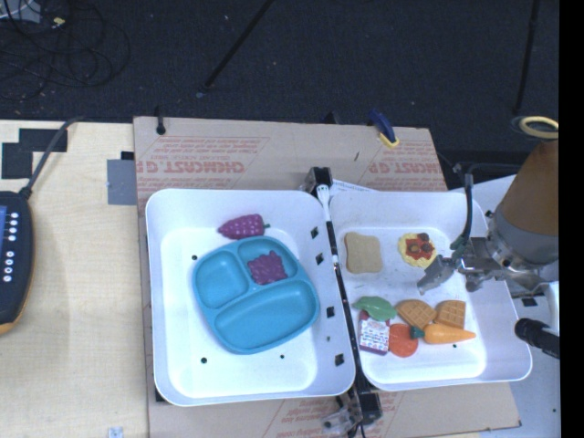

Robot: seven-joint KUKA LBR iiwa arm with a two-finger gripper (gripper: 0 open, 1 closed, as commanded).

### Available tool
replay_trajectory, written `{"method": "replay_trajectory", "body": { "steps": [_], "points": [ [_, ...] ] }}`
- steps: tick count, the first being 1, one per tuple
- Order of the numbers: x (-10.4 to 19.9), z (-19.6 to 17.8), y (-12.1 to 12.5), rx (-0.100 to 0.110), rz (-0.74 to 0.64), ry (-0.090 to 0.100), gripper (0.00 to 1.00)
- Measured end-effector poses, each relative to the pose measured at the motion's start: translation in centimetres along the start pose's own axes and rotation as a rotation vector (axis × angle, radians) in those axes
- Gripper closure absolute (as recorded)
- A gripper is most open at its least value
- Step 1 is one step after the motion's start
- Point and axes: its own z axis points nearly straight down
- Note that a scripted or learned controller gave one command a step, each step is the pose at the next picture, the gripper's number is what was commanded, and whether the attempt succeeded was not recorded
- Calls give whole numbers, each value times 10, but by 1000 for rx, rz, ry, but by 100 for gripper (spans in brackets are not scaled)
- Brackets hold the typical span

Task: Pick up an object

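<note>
My gripper (451,277) hangs over the right bin (497,359), just above the toy food, and it is open with nothing between its fingers. Below it lie two waffle-like pieces (416,314) (451,313) and an orange carrot (447,335). A toast slice (363,252) and a small yellow tart with red topping (418,248) sit further back to the gripper's left. Near the bin's front left are a green leaf (375,307), a small carton (374,334) and a red tomato (402,340).
The left bin (173,354) holds a blue divided plate (258,307) with purple grapes (267,266) in one compartment, and another purple bunch (242,226) behind the plate. A raised divider (333,272) separates the bins. A dark device (11,258) lies at the far left.
</note>
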Motion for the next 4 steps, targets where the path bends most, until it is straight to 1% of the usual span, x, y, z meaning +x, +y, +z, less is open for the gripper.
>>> {"method": "replay_trajectory", "body": {
  "steps": [1,2,3,4],
  "points": [
    [3,85,5,-11,0,-3,0],
    [21,99,115,-9,-5,-2,0],
    [-11,94,46,3,4,-2,0],
    [14,98,-11,-5,2,-1,0]
  ]
}}
